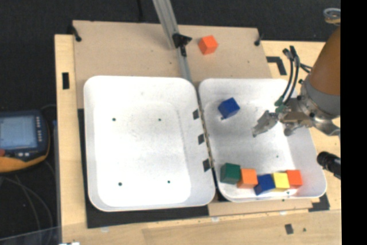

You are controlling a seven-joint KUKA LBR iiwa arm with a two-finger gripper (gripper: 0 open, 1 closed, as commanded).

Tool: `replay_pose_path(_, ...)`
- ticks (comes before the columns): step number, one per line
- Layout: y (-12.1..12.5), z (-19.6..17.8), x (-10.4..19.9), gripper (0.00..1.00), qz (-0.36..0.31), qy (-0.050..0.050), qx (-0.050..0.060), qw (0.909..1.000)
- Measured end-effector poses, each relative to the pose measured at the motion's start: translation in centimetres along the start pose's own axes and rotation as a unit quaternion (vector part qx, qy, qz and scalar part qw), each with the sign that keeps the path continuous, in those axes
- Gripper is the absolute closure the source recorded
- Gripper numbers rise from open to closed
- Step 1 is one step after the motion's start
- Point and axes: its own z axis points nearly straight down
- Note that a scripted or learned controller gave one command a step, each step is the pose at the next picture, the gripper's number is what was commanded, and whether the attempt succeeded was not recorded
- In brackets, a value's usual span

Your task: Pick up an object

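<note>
So the arm (327, 74) comes in from 3 o'clock and its jaws (277, 123) hang over the right bin (252, 89), roughly in the middle of the bin's right half. They look spread apart, one finger (264, 123) pointing toward 9 o'clock and the other (291, 126) nearer the wrist, with nothing between them that I can see. The closest thing to grab is the lone blue cube (228, 107), sitting tilted in the upper left part of that bin, at about 10 o'clock from the jaws and clearly apart from them. Along the bin's bottom edge at 6 o'clock there's a row of cubes packed side by side: green cube (230, 172), orange cube (249, 177), a second blue cube (264, 183), yellow cube (281, 181), then another orange cube (294, 178) at the right end. The left bin (143, 140) has just a few dark specks on its floor. Up at 12 o'clock an orange block (207, 45) sits on the brown board (126, 49) behind the bins, right next to a slanted metal rail (160, 0). Off the desk (66, 123) at 9 o'clock is a handheld controller (22, 137) with a lit screen, too blurry to read. I can't make out any brands or labels anywhere.
</note>
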Motion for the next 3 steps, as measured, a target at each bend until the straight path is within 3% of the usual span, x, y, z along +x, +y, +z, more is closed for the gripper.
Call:
replay_pose_path(1,6.4,6.6,-3.5,0.0,-0.002,-0.001,0.002,1.0)
replay_pose_path(2,13.0,11.4,-3.0,0.0,-0.005,0.0,0.002,1.0)
replay_pose_path(3,15.7,14.0,-1.2,0.0,-0.003,-0.002,-0.011,0.9999)
